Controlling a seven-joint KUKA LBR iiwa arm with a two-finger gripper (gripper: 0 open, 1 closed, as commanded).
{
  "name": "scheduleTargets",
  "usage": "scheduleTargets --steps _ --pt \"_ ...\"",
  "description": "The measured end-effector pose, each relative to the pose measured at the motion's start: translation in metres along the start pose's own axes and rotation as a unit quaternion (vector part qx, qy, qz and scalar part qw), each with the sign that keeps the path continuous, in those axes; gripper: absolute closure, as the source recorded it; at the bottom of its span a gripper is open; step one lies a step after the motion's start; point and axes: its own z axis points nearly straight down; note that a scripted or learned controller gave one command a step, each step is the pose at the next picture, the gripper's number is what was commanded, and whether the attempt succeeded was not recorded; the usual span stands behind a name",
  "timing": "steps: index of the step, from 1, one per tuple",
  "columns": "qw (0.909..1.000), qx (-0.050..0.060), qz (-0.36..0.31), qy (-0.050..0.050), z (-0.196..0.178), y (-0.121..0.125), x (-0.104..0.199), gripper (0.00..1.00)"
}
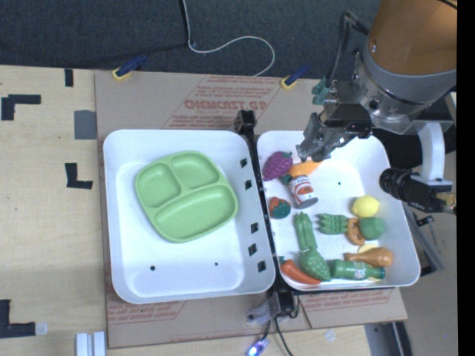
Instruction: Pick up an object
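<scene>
Approach step is judged underway. The pincer (312, 153) is seen low over the right bin (397, 199), just above a small jar (302, 189) beside purple grapes (277, 165); whether it is spread cannot be told. A short descent onto the jar is called for next.

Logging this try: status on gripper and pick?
Gripper low over right bin, beside the small bottle. Nothing seen between its fingers. Purple grapes close on the left; toys crowded nearby. Left bin holds green tray.
</scene>
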Motion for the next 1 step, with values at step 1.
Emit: scheduleTargets --steps 1 --pt "1.0000 0.006 0.000 0.000 0.2242 -0.0003 -0.0280 1.00"
